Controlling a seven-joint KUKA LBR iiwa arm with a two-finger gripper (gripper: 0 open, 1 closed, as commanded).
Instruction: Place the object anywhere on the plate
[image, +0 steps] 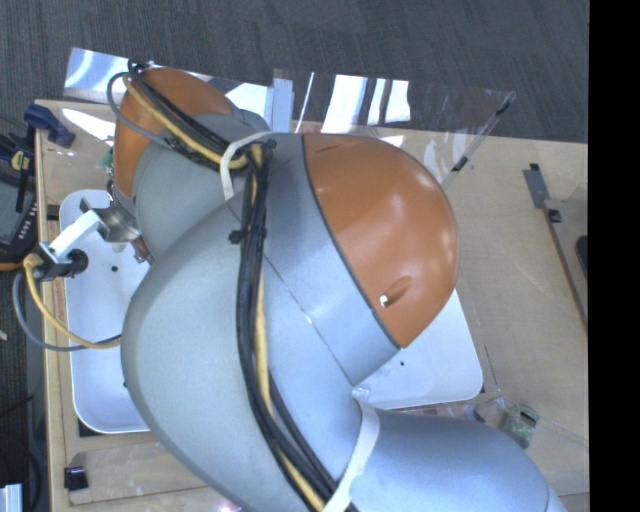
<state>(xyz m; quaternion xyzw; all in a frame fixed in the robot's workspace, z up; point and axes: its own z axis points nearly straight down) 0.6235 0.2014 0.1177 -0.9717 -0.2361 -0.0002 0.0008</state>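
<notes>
We cannot place the object to be set down, nor the plate: the grey metal arm with its black and yellow cable bundle lies across the middle of the camera view and covers most of both bins. Whatever the task's thing is, we judge it to sit either under that bulk or at the tool end.

The tool end reaches over the upper left corner of the left shallow white plastic bin. There we make out the gripper as a small metal and white cluster just below the far orange band. It is too small and too crowded for us to tell whether it is spread, pressed together or pinching anything.

The bare floor of the left bin that we can see, below and left of the gripper, carries no item. A thin yellow cable loop hangs past its left rim.

The right shallow white plastic bin peeks out under the large glossy orange dome of the arm's nearer joint. The pale wooden bench runs off to the right.

The relation the coming move turns on, which way the object lies from the gripper and how its long axis runs, is therefore something we cannot read here. We judge only that the work is centred over the left bin.
</notes>
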